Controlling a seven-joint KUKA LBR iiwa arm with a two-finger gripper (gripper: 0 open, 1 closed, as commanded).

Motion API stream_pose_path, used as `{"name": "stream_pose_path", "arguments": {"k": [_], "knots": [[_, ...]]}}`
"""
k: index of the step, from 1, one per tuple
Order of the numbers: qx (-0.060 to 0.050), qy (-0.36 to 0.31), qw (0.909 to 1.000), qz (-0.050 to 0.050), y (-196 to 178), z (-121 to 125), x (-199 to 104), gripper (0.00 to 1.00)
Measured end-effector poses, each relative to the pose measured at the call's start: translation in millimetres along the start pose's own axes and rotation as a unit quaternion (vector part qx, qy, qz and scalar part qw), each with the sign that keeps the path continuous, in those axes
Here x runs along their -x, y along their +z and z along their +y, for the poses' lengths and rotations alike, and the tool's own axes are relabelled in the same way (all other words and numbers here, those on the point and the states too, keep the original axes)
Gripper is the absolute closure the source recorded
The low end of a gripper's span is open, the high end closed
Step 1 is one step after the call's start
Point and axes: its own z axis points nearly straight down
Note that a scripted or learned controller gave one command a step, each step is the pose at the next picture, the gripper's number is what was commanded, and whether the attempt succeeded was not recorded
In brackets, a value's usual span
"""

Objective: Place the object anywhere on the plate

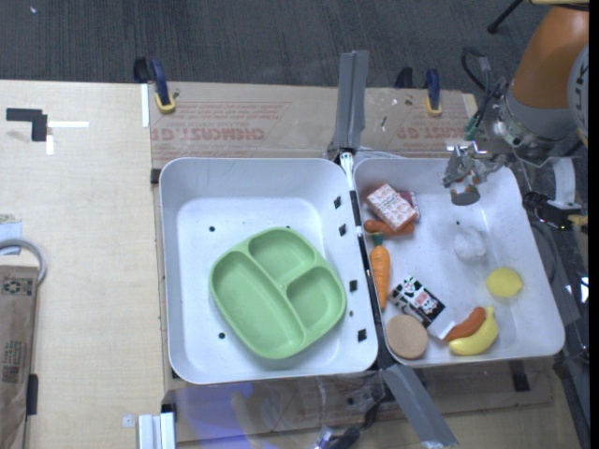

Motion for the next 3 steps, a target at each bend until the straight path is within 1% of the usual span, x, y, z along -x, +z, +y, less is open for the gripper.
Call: {"name": "stream_pose_path", "arguments": {"k": [1,2,3], "knots": [[-0.001,-0.099,0.9951,0.001,-4,-64,-107,1.00],[-0.001,-0.094,0.9956,0.001,-4,-82,-195,1.00],[-0.001,-0.028,0.9996,0.000,-51,-87,-172,1.00]]}}
